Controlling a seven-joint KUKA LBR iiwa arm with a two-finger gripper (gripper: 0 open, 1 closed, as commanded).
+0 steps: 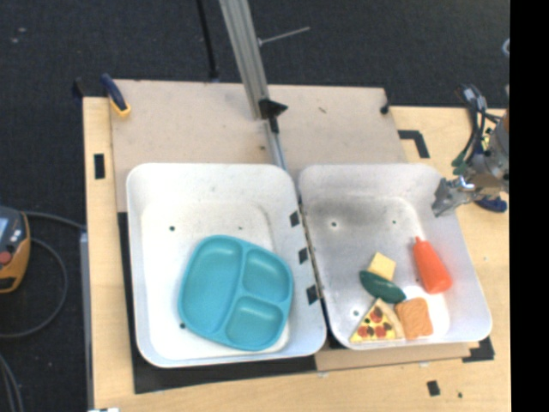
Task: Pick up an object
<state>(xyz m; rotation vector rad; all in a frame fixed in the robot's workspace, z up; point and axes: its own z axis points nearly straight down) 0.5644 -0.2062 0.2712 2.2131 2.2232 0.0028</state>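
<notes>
The wooden surface (249,123) bears two white bins. The toys crowd the right bin's (360,187) near corner: orange bottle (431,266), green pod (383,287), pizza slice (377,324). The pincer (449,194) hangs at the bin's far rim (grip unreadable), holding nothing visible. Crowding could spoil a grasp.

Wooden bench (197,118) carries two white bins side by side: left bin (154,187), right bin (343,187). A clamp (115,94) sits at its back-left corner.
</notes>
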